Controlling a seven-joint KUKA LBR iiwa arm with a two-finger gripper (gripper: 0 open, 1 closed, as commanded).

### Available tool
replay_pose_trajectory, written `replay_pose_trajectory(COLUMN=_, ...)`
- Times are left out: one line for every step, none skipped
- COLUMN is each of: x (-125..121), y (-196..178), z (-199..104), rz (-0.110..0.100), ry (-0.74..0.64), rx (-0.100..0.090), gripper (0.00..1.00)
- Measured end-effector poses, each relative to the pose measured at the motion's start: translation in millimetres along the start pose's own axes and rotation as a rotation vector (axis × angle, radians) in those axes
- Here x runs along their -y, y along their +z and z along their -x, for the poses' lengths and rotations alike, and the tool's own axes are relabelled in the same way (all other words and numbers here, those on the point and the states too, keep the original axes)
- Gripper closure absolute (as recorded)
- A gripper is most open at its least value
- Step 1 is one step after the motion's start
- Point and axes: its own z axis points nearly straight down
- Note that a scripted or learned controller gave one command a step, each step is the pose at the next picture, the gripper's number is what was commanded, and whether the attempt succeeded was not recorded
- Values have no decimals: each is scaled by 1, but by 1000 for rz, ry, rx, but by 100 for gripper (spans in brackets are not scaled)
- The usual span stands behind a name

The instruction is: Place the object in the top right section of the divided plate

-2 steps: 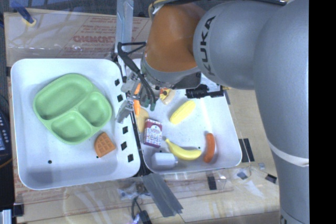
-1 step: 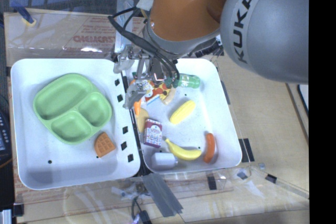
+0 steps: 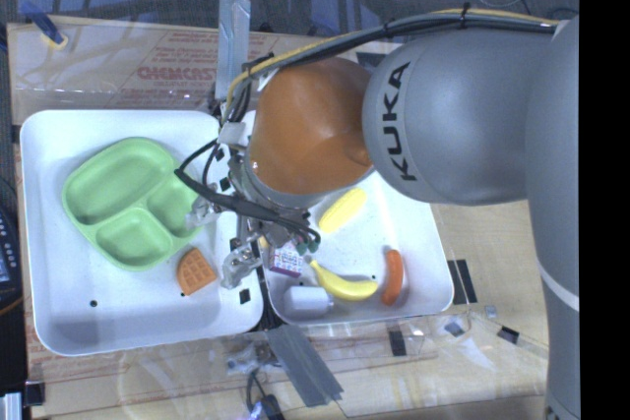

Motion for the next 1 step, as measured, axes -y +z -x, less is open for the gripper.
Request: replay_pose_trajectory(x=20, y=-126, z=64, rz=-2, ry=255, rx=7, gripper=0)
